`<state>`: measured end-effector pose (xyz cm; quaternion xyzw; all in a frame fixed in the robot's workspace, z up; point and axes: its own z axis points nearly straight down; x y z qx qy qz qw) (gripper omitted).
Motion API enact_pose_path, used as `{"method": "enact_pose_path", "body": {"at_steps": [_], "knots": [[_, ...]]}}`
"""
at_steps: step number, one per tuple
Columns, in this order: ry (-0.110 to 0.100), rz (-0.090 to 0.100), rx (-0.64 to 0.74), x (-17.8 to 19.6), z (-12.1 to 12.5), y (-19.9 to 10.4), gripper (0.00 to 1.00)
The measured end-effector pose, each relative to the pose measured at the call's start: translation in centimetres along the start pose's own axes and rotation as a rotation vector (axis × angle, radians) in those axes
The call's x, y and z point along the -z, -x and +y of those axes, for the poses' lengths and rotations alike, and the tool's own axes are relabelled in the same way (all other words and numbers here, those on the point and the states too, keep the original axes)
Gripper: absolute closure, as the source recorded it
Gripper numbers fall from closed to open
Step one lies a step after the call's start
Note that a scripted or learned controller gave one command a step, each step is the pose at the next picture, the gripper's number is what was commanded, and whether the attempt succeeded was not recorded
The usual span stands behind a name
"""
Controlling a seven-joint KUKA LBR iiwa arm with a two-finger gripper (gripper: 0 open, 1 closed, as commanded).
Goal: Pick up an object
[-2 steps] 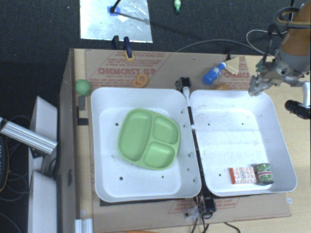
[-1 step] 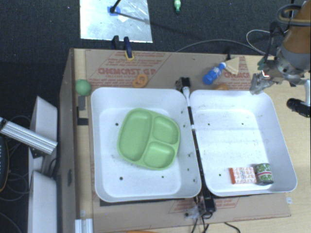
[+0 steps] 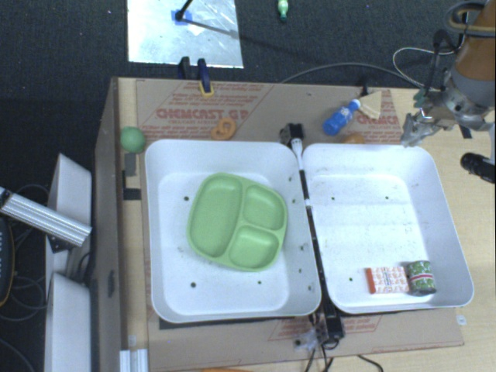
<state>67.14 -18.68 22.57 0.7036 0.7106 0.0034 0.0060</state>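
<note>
— Where are you hovering, and what are your fingers doing?

— I'm hanging my gripper (image 3: pixel 413 130) over the far right corner of the right bin (image 3: pixel 446 208), just past its rim. It's too small and blurred here for me to say how it stands, apart or together.

— So what are you going for?

— The right bin is holding a red-and-white packet (image 3: pixel 387 280) and a small green-patterned can (image 3: pixel 421 277), touching side by side near the front right corner. Both are sitting well apart from my gripper. The left bin (image 3: pixel 167 231) is carrying a green divided tray (image 3: pixel 237 221), lying flat in the middle.

— What's worrying you?

— The two small things are pressing against each other and lying close to the bin wall, so I'm likely nudging one while closing on the other, or striking the wall. The can may roll away. The tray is looking too wide and flat for my fingers.
</note>
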Motion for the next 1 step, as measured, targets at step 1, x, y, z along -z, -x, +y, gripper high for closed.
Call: {"method": "enact_pose_path", "body": {"at_steps": [1], "knots": [[0.005,-0.001,0.002,1.14,0.11,0.02,1.0]]}}
